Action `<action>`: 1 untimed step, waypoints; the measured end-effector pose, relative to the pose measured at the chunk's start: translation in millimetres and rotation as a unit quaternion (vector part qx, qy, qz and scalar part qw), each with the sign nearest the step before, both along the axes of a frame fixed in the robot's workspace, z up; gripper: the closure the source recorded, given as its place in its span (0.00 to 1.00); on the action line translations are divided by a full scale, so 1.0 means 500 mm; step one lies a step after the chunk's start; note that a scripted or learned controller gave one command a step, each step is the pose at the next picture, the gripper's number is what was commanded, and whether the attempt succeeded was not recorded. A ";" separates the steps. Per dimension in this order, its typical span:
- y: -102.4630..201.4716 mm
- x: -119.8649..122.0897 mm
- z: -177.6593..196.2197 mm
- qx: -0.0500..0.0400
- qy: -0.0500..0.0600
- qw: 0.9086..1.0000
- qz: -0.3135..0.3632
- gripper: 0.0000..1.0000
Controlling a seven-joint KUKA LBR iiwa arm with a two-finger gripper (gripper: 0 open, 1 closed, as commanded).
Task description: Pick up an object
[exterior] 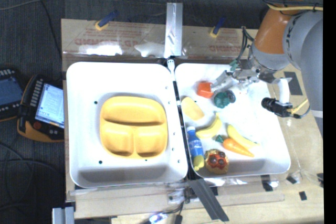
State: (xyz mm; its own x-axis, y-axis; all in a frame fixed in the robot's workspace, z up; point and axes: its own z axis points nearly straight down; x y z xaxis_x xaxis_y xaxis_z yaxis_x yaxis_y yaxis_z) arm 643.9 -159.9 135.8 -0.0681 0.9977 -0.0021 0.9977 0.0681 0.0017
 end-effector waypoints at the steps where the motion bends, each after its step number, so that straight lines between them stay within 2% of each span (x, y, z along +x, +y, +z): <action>1: -0.107 0.058 -0.053 0.003 -0.001 0.998 0.062 0.00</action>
State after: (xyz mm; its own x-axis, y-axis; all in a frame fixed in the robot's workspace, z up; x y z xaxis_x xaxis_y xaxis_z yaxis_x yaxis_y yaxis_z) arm 672.9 -213.5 109.4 -0.1914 0.9815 0.0039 0.9815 0.1914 0.0043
